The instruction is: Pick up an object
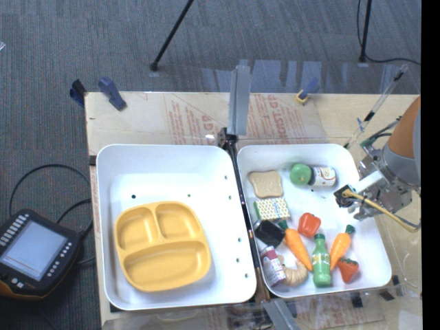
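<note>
Nearest us in the right bin (pixel 324 205) we see a green bottle (pixel 321 260) with a long carrot (pixel 298 247) at its left and a shorter carrot (pixel 339 248) at its right. A red strawberry (pixel 348 269) lies rightmost and a small jar (pixel 273 267) leftmost. Level with these, the left bin (pixel 172 177) holds a yellow divided plate (pixel 162 245). Farther back are a black block (pixel 270 232), a red pepper (pixel 309 223) and a spotted box (pixel 273 208). Over the right rim at that depth hangs the end effector (pixel 385 196); we cannot tell whether it is wide or narrow. Farthest lie a bread slice (pixel 266 183) and a green ball (pixel 300 174) touching a toppled bottle (pixel 323 177).
</note>
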`<state>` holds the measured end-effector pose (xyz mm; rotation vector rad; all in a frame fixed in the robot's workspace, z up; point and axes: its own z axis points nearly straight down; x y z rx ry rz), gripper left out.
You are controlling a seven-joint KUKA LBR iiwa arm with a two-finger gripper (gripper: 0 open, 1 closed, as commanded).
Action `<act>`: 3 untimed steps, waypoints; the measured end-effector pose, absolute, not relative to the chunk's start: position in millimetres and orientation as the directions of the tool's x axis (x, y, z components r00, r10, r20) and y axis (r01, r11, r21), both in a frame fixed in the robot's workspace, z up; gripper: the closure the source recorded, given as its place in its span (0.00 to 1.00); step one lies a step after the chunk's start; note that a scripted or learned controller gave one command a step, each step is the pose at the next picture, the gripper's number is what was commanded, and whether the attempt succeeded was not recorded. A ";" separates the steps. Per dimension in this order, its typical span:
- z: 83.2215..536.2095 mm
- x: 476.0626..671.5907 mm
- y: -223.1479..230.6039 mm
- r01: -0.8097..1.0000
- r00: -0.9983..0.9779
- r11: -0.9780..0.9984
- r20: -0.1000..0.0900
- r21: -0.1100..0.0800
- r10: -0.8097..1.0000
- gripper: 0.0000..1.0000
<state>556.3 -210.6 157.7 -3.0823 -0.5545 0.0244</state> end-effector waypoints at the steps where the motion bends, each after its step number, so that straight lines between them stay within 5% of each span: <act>1: 227.7 617.2 -206.2 0.613 0.790 -0.790 -0.001 -0.002 0.613 1.00; 2: 117.1 586.1 -193.1 0.484 0.875 -0.875 -0.012 -0.014 0.484 1.00; 3: 252.4 599.8 -204.7 0.222 0.975 -0.975 0.002 0.000 0.222 1.00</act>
